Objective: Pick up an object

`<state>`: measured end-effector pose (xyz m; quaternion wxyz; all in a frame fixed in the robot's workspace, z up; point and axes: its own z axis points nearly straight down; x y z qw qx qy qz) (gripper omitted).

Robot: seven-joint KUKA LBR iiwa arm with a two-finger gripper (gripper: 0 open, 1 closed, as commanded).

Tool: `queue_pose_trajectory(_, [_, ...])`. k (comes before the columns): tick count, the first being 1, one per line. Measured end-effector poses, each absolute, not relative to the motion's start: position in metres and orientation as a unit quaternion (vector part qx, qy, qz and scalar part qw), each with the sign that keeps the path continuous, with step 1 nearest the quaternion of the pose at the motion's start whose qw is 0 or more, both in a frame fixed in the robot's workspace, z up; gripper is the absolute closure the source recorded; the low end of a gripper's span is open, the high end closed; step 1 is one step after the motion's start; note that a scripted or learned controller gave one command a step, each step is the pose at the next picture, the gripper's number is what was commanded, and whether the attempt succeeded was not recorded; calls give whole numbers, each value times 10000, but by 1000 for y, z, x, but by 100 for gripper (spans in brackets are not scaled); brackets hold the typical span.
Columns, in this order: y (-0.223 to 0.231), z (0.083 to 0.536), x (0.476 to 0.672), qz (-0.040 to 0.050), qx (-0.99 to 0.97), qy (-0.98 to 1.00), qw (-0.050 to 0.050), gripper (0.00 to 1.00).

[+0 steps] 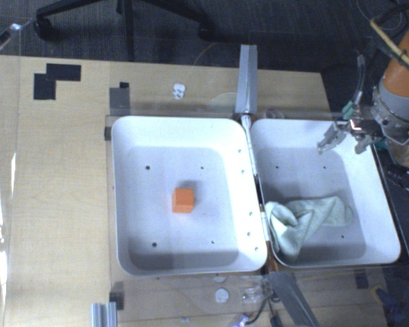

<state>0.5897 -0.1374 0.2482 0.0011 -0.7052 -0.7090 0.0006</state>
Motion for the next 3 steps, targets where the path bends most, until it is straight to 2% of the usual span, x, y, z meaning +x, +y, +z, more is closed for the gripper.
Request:
queue_pose_trajectory(1, [-187, 97, 621, -12, -6532, -7572, -17, 0])
queue_pose_trajectory(2, [-186, 108, 622, -24, -6526, -7577, -28, 100])
queue_pose_trajectory(3, [-170, 197, 670, -8, -6597, -7516, -20, 100])
